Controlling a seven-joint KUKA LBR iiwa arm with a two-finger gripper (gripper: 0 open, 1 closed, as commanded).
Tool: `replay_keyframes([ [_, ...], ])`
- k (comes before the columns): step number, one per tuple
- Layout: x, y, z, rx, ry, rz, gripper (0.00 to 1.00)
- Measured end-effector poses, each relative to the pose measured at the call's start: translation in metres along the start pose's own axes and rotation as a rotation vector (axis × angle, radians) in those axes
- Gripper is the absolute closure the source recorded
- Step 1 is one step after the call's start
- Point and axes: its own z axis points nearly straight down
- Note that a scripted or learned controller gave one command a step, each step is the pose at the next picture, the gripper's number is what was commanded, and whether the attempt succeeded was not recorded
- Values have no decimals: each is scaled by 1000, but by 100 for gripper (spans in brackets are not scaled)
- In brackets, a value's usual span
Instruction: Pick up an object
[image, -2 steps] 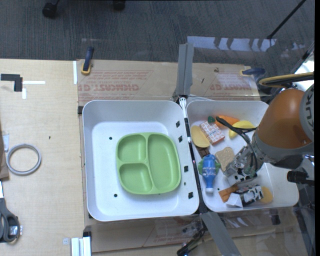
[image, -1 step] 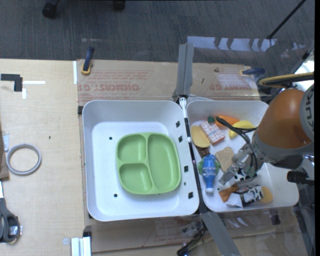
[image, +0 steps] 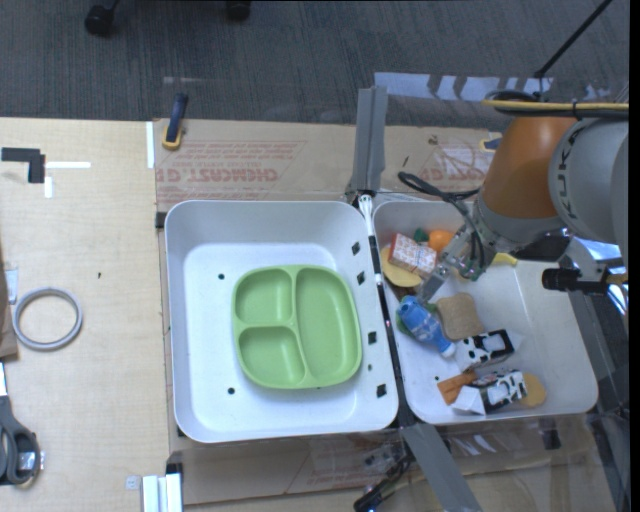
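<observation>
- Camera view looks down at a slant on the wooden bench (image: 90, 400) with two shallow white bins side by side; the green divided plate (image: 298, 326) serves as landmark below.
- That plate lies flat in the middle of the left bin (image: 190, 330), its three compartments bare.
- Right of the plate, past the dividing rims, sits the right bin (image: 560, 385) with a clutter of small things.
- The grey arm with its orange band (image: 525, 170) reaches in from the right of the plate, wrist slanting down toward the bin's upper part.
- The gripper (image: 440, 282) hangs low over the right bin, right of the plate's upper edge – whether the fingers are open or closed cannot be told, since they blur into the clutter, and nothing can be seen held between them.
- Just right of the plate and nearest to it: a blue crumpled object (image: 422, 324), directly below the gripper's tip.
- A red-and-white packet (image: 413, 252) lies above the blue object, with a small orange item (image: 438, 240) just beside it.
- A brown flat piece (image: 461, 315) touches the blue object's right side.
- Farther right and lower than the plate – two black-and-white items (image: 488, 346) (image: 503, 389) and an orange piece (image: 455, 384) near the bin's front wall.
- Far left of the plate, a grey ring (image: 45, 318) rests on the bench.
</observation>
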Motion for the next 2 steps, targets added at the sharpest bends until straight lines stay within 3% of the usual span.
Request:
replay_keyframes([
  [1,57,-45,3,4,5,147,0],
  [2,-18,10,6,21,22,281,0],
])
